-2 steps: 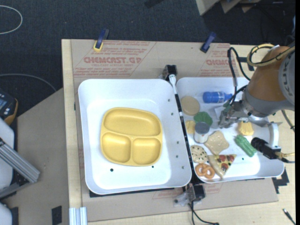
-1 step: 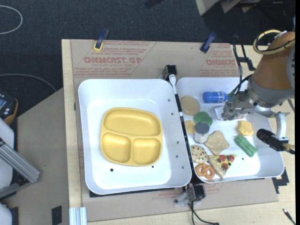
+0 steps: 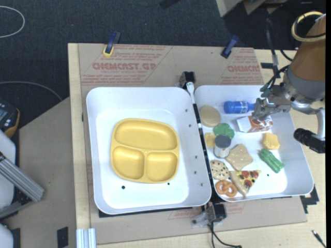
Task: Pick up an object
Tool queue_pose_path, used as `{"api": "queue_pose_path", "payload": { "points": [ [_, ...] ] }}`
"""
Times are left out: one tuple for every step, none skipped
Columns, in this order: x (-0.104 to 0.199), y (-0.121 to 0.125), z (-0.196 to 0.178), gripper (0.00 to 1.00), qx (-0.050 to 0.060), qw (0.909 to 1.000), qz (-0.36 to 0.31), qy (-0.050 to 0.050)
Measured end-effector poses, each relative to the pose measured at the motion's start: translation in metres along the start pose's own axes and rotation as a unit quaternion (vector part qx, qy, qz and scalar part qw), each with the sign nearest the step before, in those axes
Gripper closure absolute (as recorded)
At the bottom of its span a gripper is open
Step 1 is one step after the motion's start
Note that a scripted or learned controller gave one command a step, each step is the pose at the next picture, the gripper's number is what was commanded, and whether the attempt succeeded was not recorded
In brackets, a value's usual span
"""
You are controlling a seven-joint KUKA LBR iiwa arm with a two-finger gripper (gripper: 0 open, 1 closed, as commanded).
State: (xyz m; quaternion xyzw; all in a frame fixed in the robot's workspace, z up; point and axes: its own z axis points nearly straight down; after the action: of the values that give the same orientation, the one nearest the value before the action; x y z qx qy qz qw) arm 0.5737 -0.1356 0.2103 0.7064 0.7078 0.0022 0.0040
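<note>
Two white bins sit side by side on the surface: the left bin (image 3: 98,138) holds a yellow divided tray (image 3: 145,150), and the right bin (image 3: 300,164) holds a clutter of toy food. The gripper (image 3: 262,109) hangs low over a red-and-white packet (image 3: 252,123) beside a blue bottle (image 3: 236,107); how wide it stands I cannot tell.

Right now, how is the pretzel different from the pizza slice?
The pretzel is round, orange-brown, with holes through it; the pizza slice is a yellow wedge with red spots. The pretzel sits nearer the right bin's front edge than the pizza slice, which lies just to its right in the camera view. Both are toy foods lying flat in that bin, side by side.
</note>
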Motion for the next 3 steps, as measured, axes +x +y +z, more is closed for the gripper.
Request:
{"api": "queue_pose_path", "payload": {
  "points": [
    [0.0,0.001,-0.015,1.0,0.002,1.0,0.0,0.0],
    [0.048,0.022,-0.01,1.0,0.002,1.0,-0.001,0.001],
    [0.095,0.031,-0.004,1.0,0.003,1.0,-0.001,0.001]
  ]
}}
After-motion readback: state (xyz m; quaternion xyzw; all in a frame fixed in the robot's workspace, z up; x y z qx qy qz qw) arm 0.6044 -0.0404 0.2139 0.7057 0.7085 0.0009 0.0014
